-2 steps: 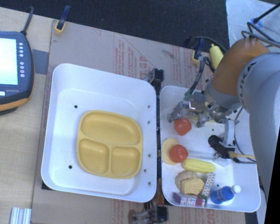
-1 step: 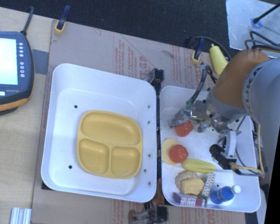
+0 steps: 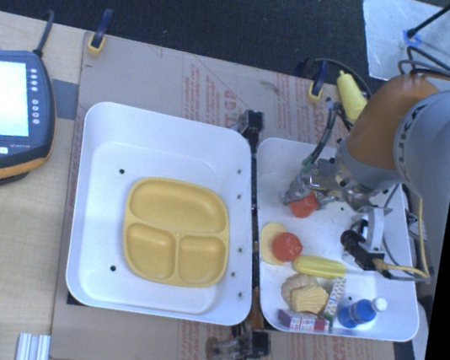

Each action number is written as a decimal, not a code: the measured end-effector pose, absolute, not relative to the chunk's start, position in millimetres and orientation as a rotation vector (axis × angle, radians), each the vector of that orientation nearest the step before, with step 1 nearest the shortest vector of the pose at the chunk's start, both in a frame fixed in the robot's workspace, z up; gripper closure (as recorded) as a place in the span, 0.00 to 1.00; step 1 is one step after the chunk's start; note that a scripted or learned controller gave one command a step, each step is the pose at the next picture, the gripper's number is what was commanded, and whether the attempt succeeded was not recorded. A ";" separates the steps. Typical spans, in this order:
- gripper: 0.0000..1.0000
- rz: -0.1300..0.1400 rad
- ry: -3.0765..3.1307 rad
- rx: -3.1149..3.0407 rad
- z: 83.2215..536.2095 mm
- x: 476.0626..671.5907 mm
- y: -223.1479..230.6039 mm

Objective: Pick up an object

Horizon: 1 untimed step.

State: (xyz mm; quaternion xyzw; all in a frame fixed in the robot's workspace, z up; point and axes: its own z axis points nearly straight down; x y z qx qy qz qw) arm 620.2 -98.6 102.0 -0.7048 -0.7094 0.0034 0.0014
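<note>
The arm (image 3: 413, 129) reaches down into the back of the right bin (image 3: 285, 155), 1 of 2 white bins on the bench, and its gripper (image 3: 306, 195) sits low over a small red object (image 3: 303, 204) near the bin's rear left corner. The red object appears to lie right at the fingertips, but whether it is actually pinched between them cannot be told from this angle, nor whether the gripper is spread or pressed together. The other candidates lie nearer the front: a tomato (image 3: 286, 246) resting on a pale round piece, a banana (image 3: 319, 266) just beside it, a bread piece (image 3: 306, 295), a blue bottle (image 3: 356, 313) and a small box (image 3: 302, 321) against the front wall. The left bin (image 3: 86, 194) holds a yellow tray (image 3: 175, 231). To do this well, the fingers should straddle the red object squarely, close firmly before any lift, then rise straight up; a skewed or early lift would likely let so small a piece slip out.
</note>
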 end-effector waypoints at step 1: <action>1.00 0.001 -2.228 -2.214 192.9 598.5 -29.7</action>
